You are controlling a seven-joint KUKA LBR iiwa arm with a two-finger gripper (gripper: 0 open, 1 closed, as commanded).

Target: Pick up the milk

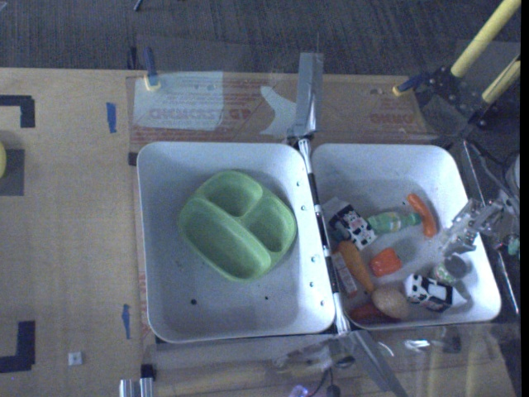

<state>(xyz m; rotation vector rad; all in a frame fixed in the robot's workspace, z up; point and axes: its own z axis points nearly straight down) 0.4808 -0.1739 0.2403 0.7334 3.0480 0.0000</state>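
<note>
Two black-and-white cow-patterned items lie in the right bin [463,176]. One is a small carton [352,227] near the bin's left wall. The other [428,291] lies at the front right corner. I cannot tell which of them is the milk. My gripper [459,236] hangs over the right side of the bin, above and slightly right of the front cow-patterned item and far from the carton. It looks faint and blurred, and I see nothing in it.
The right bin also holds a green bottle [394,220], an orange sausage shape [421,213], a carrot [355,263], an orange block [385,262], a tan potato shape [391,301] and a grey cup [455,265]. A green divided plate [238,223] lies in the left bin [165,288].
</note>
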